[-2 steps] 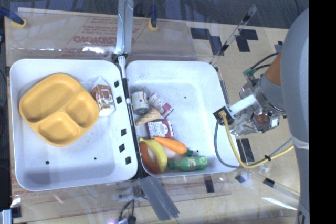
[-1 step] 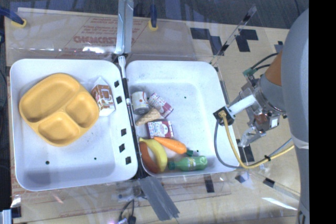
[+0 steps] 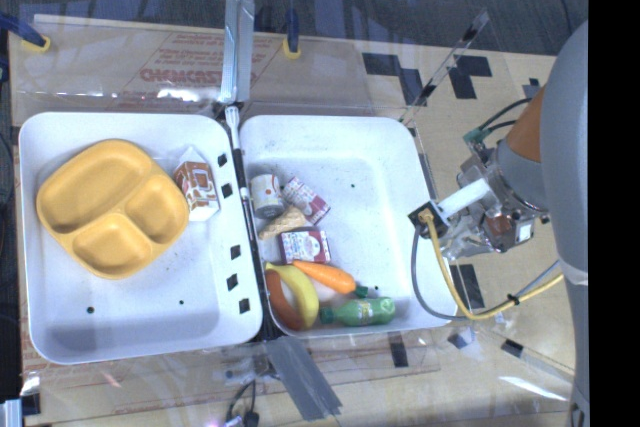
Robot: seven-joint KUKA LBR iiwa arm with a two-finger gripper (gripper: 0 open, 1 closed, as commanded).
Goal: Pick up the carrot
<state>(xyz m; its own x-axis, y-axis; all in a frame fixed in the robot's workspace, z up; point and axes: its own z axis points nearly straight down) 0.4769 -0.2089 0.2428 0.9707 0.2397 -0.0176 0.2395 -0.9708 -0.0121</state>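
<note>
1. Carrot (image 3: 323,276) is lying in the right bin (image 3: 385,147), near its front edge, long axis running left to right with a slight downward slope toward the tapered end.
2. It is sitting crowded: banana (image 3: 296,288) touching on its left, green bottle-like item (image 3: 362,312) just beside its lower right end, small red-and-white carton (image 3: 304,244) just behind it.
3. Handling judgement: looking like a toy carrot, so probably light, rigid and smooth, meaning likely slippery under a pinch. Round tapered section is tending to roll or squirt out.
4. Best hold, I'm guessing: across the thick middle, fingers closing perpendicular to the long axis, avoiding the thin tip and the banana side.
5. Gripper (image 3: 462,237) is hanging outside the right bin, just past its right wall, well apart from the carrot. Finger state: cannot tell, hardware and cables are cluttering that area.
6. Other textures: bins are glossy white plastic with shallow rounded walls; yellow divided tray (image 3: 112,205) in the left bin (image 3: 60,330) is matte with three compartments; a small can (image 3: 266,194) and wrapped packets are sitting in the right bin's middle.
7. Desk (image 3: 330,75) is showing printed cardboard under clear sheeting.
</note>
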